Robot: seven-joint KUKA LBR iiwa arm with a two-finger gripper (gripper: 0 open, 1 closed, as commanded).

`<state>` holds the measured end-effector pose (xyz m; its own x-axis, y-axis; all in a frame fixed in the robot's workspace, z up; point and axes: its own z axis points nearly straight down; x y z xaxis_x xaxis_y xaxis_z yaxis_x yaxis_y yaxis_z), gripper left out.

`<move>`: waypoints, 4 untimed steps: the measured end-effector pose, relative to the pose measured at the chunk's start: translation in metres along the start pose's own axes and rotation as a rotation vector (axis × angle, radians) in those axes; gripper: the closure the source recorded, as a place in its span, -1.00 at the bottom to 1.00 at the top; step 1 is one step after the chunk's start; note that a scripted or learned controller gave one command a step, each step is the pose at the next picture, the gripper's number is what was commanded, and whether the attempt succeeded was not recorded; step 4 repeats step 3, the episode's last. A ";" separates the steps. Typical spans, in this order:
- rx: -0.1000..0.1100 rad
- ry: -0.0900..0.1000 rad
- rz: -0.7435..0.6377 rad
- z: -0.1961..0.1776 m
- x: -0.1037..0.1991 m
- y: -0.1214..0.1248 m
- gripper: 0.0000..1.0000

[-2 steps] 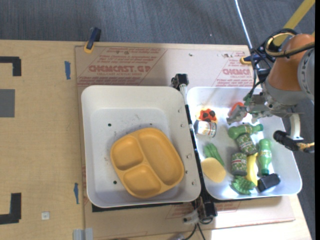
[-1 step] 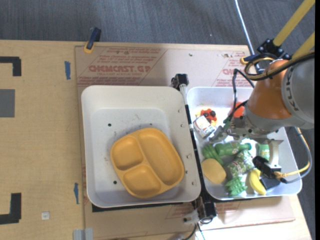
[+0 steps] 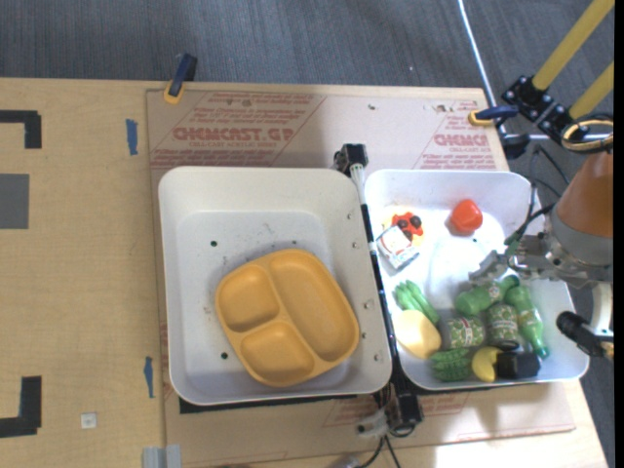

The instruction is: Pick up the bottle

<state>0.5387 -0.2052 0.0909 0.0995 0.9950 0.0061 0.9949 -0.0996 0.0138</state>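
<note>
Hovering: end effector [image 3: 497, 264] is hanging over the right bin [image 3: 434, 178]
Bottle [image 3: 527, 322]: lying just below-right of end effector, long axis running near-vertical in view
Fingers: state impossible to tell

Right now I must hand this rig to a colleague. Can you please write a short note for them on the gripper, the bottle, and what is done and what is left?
Gripper: low over the right bin, at the edge of the pile of green items; whether it is open or shut cannot be told, and no item is visibly held.
Bottle: green, lying in the right bin near its right wall, among other toy items.
Left bin: holds the yellow divided tray.
Done: the arm has reached into the right bin.
Left: grasp the bottle and lift it out.
</note>
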 end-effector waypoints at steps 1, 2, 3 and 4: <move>0.000 0.000 0.000 0.000 0.000 0.000 -1.00; -0.007 -0.013 0.003 -0.010 -0.005 0.000 1.00; 0.012 -0.005 0.042 -0.077 0.083 0.050 1.00; 0.012 -0.005 0.042 -0.077 0.083 0.050 1.00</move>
